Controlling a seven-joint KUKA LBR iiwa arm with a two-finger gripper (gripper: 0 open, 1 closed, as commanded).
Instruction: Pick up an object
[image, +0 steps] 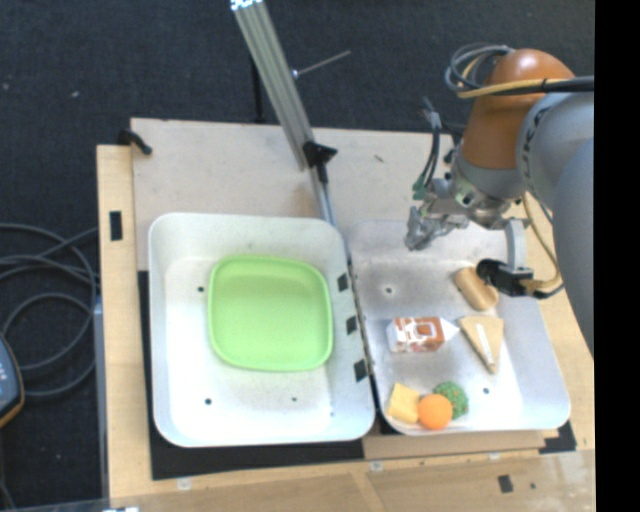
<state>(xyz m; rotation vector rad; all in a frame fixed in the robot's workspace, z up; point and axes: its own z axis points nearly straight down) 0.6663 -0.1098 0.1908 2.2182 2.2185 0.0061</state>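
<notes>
Lying loose in the right white bin, the candidate objects sit clustered toward its near half: a tan bread-roll-shaped piece, a pale wedge of cake, a small orange-and-white carton, a yellow block, an orange ball and a green broccoli-like piece. You see the gripper poised over the bin's bare far corner, apart from all of them; nothing sits between its tips, and you cannot tell their spacing. The left white bin carries a square green plastic plate, well apart.
</notes>
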